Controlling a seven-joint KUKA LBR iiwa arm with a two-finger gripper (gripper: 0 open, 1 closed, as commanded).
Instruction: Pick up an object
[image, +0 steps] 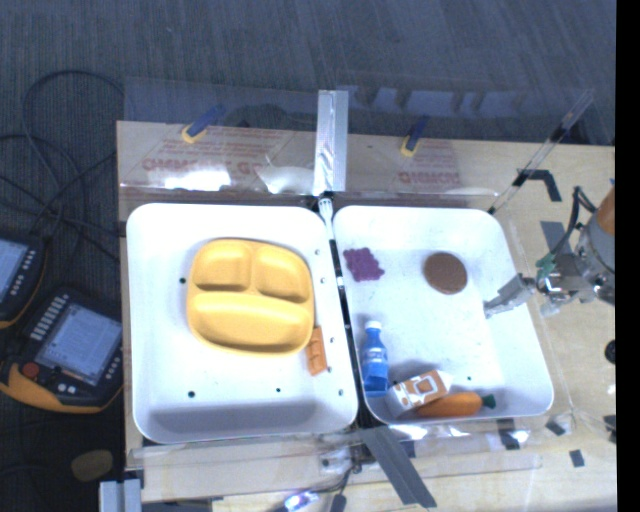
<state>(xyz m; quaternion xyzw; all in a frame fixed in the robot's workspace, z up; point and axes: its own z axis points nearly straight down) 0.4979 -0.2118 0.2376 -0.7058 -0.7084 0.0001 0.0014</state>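
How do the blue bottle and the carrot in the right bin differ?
The blue bottle is blue with a white cap; the carrot is orange with a green end. The bottle lies near the bin's left wall, pointing up and down the view; the carrot lies across it, along the near wall. The bottle lies apart from other items; the carrot touches a small carton. Both lie flat.

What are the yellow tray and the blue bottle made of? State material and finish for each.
Yellow tray: likely molded plastic, smooth and matte, with rounded divided compartments. Blue bottle: probably translucent glossy plastic with a white cap; too small to be sure.
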